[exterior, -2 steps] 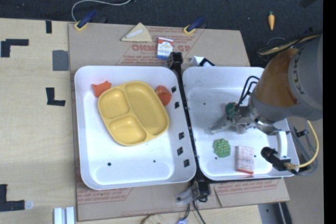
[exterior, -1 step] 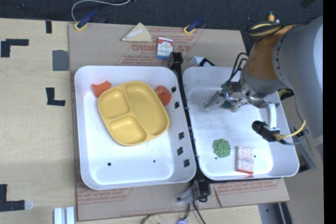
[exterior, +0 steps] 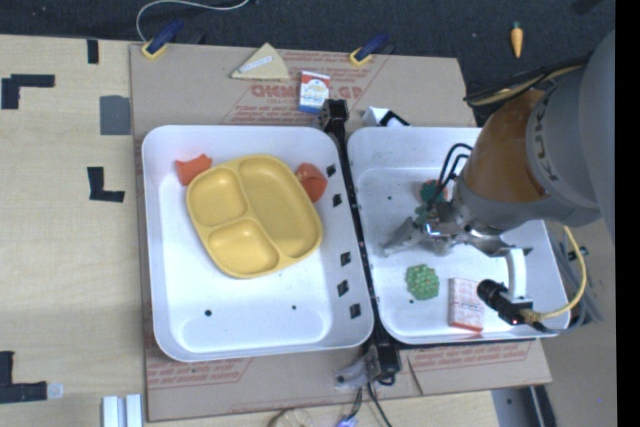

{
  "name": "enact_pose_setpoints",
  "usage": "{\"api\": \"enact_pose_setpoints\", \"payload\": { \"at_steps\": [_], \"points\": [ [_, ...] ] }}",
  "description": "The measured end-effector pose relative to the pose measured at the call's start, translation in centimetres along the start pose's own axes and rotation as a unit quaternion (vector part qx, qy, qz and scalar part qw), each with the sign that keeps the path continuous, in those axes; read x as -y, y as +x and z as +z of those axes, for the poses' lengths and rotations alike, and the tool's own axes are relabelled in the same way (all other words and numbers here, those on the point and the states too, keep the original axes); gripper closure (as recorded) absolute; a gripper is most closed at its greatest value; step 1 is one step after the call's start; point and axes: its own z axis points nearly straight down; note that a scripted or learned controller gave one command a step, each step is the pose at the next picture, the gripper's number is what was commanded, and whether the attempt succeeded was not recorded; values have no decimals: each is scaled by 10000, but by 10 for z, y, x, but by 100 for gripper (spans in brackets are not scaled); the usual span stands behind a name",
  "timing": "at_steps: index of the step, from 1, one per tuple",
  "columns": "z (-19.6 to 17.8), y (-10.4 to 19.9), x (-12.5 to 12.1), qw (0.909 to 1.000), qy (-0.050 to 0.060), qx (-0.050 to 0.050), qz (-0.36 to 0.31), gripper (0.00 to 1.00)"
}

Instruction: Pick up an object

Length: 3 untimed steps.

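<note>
My gripper (exterior: 418,228) hangs low over the middle of the right bin (exterior: 390,165), at the end of the grey arm with its orange band (exterior: 505,150). A green knobbly ball (exterior: 422,281) lies on the bin floor just below the gripper in the view, apart from it. To the ball's right, near the bin's front edge, lies a small red and white packet (exterior: 465,303). I see nothing held by the gripper.
The left bin (exterior: 250,325) holds a yellow three-part plate (exterior: 253,213) with an orange piece (exterior: 193,167) at its upper left and a red-orange one (exterior: 313,180) at its right. A small carton (exterior: 314,92) and a paper wedge (exterior: 262,63) lie on the cardboard behind the bins.
</note>
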Motion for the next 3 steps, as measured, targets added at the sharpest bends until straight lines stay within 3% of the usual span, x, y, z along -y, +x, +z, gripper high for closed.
{"api": "enact_pose_setpoints", "payload": {
  "at_steps": [1, 2, 3],
  "points": [
    [7, 6, 45, 10000, -48, 16, -1, 0],
    [-2, 5, 45, 10000, -48, 25, 7, 100],
    [-91, 77, -1, 10000, -11, 2, -10, 100]
  ]
}}
